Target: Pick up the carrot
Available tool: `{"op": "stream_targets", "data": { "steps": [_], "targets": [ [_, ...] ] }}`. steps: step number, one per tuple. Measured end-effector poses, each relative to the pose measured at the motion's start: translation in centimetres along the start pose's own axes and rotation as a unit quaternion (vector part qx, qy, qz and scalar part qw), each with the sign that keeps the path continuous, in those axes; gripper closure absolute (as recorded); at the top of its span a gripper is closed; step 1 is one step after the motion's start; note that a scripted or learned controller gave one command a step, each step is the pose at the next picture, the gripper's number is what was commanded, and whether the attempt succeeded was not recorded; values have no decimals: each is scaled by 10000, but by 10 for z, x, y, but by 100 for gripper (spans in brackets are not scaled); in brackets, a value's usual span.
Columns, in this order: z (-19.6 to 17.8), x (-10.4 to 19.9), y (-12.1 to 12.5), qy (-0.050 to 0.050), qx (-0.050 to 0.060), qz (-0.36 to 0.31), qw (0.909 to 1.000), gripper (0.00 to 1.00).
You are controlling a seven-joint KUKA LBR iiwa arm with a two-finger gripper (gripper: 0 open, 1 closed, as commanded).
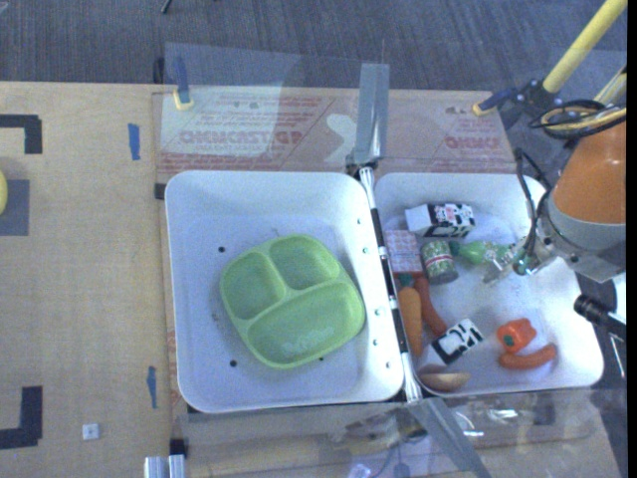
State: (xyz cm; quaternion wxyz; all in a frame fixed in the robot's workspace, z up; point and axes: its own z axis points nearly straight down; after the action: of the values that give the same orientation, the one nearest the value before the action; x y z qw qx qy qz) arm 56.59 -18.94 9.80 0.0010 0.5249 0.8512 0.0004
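My hand (pixel 516 260) hangs open and holds nothing, and the carrot (pixel 409 318) lies not yet picked, well to its lower left.

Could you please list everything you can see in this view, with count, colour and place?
White bins: two, side by side on the bench.
Divided plate: one, green, in the left bin.
Carrot: one, orange, right bin, along its left wall.
Cow-patterned cartons: two, black and white, right bin, one far, one near.
Can: one, green-labelled, right bin, middle.
Orange pepper: one, right bin, near right.
Sausage: one, orange-red, below the pepper.
Gripper: one, metal, over the right bin.
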Motion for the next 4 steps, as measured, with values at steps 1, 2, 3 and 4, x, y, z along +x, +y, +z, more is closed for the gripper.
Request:
{"op": "stream_targets", "data": {
  "steps": [1, 2, 3, 4],
  "targets": [
    [0, 0, 0, 1, 0, 0, 10000, 0],
    [-18, 13, 17, -6, -8, -1314, 9913, 0],
    [12, -57, 47, 7, -20, -68, 10000, 0],
    [12, -20, 87, -10, 10, 652, 9979, 0]
  ]
}}
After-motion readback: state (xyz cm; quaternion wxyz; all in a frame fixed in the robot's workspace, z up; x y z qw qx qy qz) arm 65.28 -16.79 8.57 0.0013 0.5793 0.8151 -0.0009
